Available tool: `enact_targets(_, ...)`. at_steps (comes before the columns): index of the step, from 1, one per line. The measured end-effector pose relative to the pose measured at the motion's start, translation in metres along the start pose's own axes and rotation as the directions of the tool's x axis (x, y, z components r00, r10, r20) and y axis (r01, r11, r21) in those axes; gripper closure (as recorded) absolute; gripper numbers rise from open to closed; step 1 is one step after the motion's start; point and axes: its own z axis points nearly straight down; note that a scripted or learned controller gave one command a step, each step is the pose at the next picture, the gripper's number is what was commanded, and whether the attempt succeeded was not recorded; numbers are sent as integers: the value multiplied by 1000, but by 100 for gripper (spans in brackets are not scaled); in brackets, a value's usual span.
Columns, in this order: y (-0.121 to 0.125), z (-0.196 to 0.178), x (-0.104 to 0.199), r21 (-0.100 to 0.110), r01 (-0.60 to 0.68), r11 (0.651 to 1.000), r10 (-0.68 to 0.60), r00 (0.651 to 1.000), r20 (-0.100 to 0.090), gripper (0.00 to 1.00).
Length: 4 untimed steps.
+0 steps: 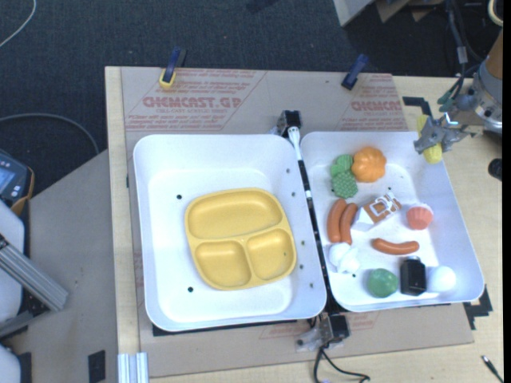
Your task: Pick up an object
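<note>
Two bins side by side: tray (239,238) alone in left bin (152,214), toys (369,164) crowded in right bin (457,214), all within reach. Gripper (435,140) over right bin's far corner, apart from toys; open or closed, impossible to tell.

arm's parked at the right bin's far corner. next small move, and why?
Probably bring the gripper in over the right bin toward the orange pumpkin-like toy. The gripper sits at the bin's far-right corner, above no item, while the toy is the nearest object and has some free space on its right.
</note>
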Motion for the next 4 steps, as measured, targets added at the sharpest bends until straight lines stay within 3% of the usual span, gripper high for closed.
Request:
enact_targets(2,3,6,105,8,4,1000,-4,1000,-5,100)
enact_targets(3,1,-8,138,4,3,1000,-3,1000,-4,100)
enact_targets(4,4,-6,136,4,1,1000,-1,1000,-2,100)
